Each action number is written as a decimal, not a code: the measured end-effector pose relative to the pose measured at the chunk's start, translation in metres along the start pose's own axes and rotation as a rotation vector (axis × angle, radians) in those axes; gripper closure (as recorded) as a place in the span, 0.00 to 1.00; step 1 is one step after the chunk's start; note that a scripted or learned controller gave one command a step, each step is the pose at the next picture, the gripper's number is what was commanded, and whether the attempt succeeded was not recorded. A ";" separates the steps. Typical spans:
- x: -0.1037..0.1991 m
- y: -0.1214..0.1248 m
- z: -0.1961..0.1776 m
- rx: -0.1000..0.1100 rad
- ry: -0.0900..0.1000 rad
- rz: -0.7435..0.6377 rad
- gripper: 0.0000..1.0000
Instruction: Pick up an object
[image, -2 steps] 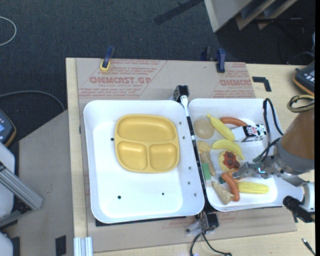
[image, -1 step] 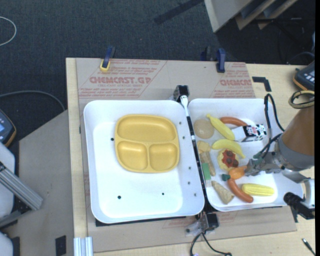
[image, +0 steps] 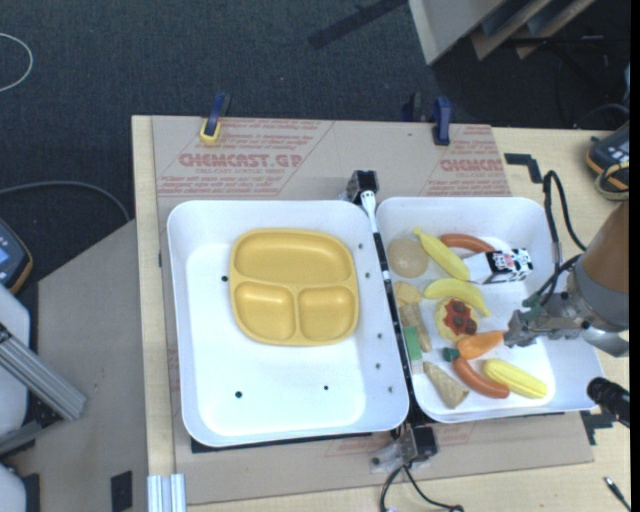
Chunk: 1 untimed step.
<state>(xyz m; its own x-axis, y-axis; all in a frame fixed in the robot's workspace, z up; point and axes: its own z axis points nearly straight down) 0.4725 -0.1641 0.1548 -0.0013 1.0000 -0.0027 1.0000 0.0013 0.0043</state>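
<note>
Gripper (image: 520, 333) low in right bin (image: 535, 215), beside carrot (image: 478, 344); whether its fingers are spread or closed, cannot tell. Centre over carrot, avoid corn (image: 516, 377).

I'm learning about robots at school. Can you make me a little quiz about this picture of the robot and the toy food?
1. True or false: the yellow tray sits in the left bin.
2. Which bin holds the toy food? A) the left bin B) the right bin C) both bins
3. Fill in: the gripper is next to the orange ______.

Key
1. True. The tray lies there by itself.
2. B. The bananas, the sausage and the corn are all piled there.
3. Carrot. It lies just left of the gripper's tip.
</note>
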 end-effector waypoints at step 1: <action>0.004 0.005 -0.062 -0.003 0.000 -0.001 1.00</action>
<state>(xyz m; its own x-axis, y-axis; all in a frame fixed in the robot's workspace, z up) 0.4775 -0.1596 0.2170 -0.0022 1.0000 -0.0026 1.0000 0.0022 0.0071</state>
